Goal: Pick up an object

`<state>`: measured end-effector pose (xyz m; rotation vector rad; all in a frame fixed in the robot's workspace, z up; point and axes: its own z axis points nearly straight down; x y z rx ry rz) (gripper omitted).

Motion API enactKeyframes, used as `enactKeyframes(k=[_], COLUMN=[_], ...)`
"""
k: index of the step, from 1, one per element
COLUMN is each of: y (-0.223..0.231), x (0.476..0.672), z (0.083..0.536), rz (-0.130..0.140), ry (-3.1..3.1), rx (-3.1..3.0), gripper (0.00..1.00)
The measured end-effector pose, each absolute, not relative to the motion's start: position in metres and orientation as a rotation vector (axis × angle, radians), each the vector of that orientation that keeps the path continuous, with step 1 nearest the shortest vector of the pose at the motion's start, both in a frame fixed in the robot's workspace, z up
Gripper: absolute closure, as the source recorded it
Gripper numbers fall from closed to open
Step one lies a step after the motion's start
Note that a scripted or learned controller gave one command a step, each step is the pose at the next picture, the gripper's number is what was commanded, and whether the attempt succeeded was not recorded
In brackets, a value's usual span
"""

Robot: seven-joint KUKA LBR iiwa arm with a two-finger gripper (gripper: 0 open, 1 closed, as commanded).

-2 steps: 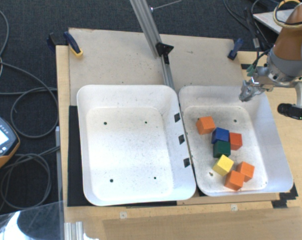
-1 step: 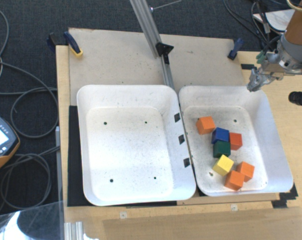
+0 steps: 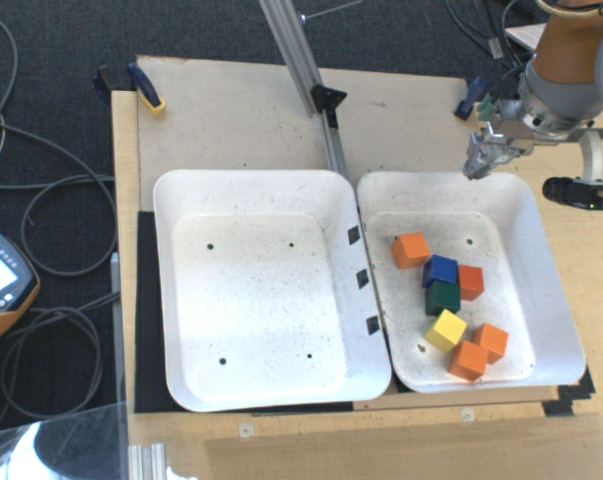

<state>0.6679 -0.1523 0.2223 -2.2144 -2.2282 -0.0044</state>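
**Blocks Wait in Right Bin as Arm Hangs at the Far Rim**

Nearest the lens, along the front of the bench, the two white bins sit side by side; the left bin (image 3: pixel 181 203) holds nothing but specks, while the right bin (image 3: pixel 541 268) carries the whole cluster of small blocks. Two orange blocks, one (image 3: pixel 469 360) touching the other (image 3: pixel 492 341), lie closest to the front wall, with a yellow block (image 3: pixel 445 329) just beside them. Behind those, a green block (image 3: pixel 443 296) is pressed against a blue block (image 3: pixel 440 270), a red-orange block (image 3: pixel 470 281) at their right. An orange cube (image 3: pixel 411 250) stands a little apart at the far end of the group.

The gripper (image 3: pixel 478 166) hangs over the right bin's far rim, well apart from the blocks and holding nothing; whether its fingers are spread or closed cannot be told from here. The arm (image 3: pixel 569 53), with its orange band, reaches in from the right.

The blocks look light, rigid and smooth-faced, likely to slide if pinched off-centre. The lone orange cube appears the easiest target, with free flat sides to take squarely; the packed green and blue pair offers little room for fingers.
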Motion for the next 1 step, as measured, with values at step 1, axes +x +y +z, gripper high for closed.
enactKeyframes(k=[1], y=[-0.1057], x=[0.6562], z=[0.2312], rz=[-0.003], ry=[-2.226], rx=[-2.214], gripper=[1.00])
